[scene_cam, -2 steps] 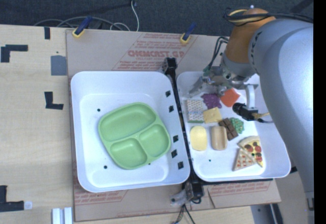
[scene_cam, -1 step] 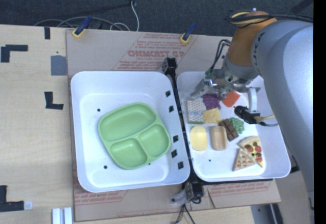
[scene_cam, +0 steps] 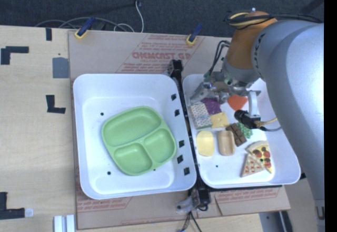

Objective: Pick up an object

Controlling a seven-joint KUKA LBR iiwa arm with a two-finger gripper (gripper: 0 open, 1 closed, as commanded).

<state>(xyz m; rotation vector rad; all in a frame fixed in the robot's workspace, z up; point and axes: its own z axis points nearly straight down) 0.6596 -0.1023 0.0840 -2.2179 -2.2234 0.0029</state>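
arm: grey link (scene_cam: 300, 83) is closest to the lens and fills the right side; orange band (scene_cam: 243, 49) sits above the wrist
gripper: gripper (scene_cam: 213, 87) is low over the far end of the right bin (scene_cam: 226, 174), above the toy food
gripper state: cannot tell whether it's open or closed, wrist hardware blocks it; nothing seen held
target candidates: purple piece (scene_cam: 211, 105) and speckled block (scene_cam: 200, 115) lie just beside the gripper, so probably one of those
other items, right bin: yellow cheese square (scene_cam: 219, 119), orange-red piece (scene_cam: 237, 102), pale yellow lump (scene_cam: 205, 143), tan bread-like piece (scene_cam: 226, 143), brown bar (scene_cam: 238, 133), pizza slice (scene_cam: 256, 158) at the near end
left bin: left bin (scene_cam: 89, 94) holds a green divided plate (scene_cam: 138, 139), well apart from the gripper
step: my read is approach/descent, grasp not confirmed
next move: settle on one item, close on it, lift straight up; items are packed tight, so a neighbour could get nudged or pinched
text: brown sheet (scene_cam: 121, 46) under the bins reads "CHEMCAST GP" in red; the repeated lines are too small to read
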